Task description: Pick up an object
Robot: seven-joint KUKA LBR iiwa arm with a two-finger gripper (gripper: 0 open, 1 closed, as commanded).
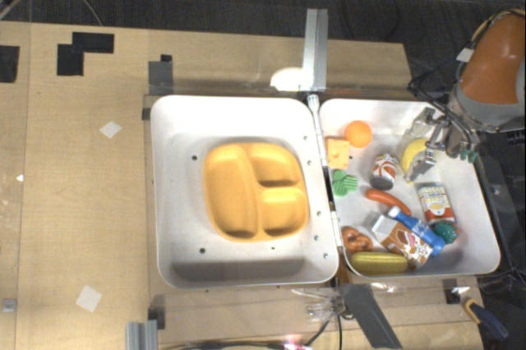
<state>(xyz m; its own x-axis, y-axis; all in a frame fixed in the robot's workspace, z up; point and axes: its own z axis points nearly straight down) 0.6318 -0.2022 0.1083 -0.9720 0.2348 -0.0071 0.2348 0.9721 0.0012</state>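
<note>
The right bin (485, 217) holds several toy foods. A yellow banana (413, 151) lies near its back right. My gripper (422, 145) hangs over that banana, open, with one finger behind it and the other in front. The banana still lies low in the bin. An orange ball (357, 132), a yellow cheese wedge (338, 151), a red and white can (384, 168), a red sausage (386, 199) and a labelled jar (434, 203) lie around it.
The left bin (177, 176) holds a yellow divided tray (255, 188). At the right bin's front lie a pretzel (357, 239), a yellow-green pickle (378, 262), a snack packet (407, 241) and a green piece (344, 184). A metal post (316, 44) stands behind the bins.
</note>
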